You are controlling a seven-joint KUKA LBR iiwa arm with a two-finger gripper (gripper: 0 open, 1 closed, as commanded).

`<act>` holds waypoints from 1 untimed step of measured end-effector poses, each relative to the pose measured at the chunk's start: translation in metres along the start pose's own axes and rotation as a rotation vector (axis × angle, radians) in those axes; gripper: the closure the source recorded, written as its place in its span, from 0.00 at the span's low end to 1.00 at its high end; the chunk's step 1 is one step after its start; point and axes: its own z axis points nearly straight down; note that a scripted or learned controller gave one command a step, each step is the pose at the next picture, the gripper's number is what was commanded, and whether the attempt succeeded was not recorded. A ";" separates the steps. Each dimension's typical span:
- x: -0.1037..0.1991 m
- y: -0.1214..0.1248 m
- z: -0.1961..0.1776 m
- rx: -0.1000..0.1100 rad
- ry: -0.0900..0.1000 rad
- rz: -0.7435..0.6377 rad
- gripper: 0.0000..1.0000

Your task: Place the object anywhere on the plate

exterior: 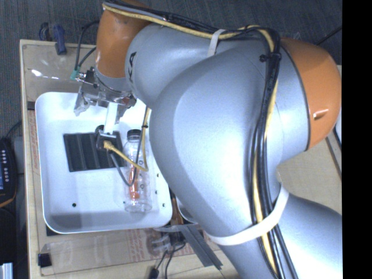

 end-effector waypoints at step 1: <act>0.029 -0.009 -0.120 -0.002 0.001 -0.209 0.00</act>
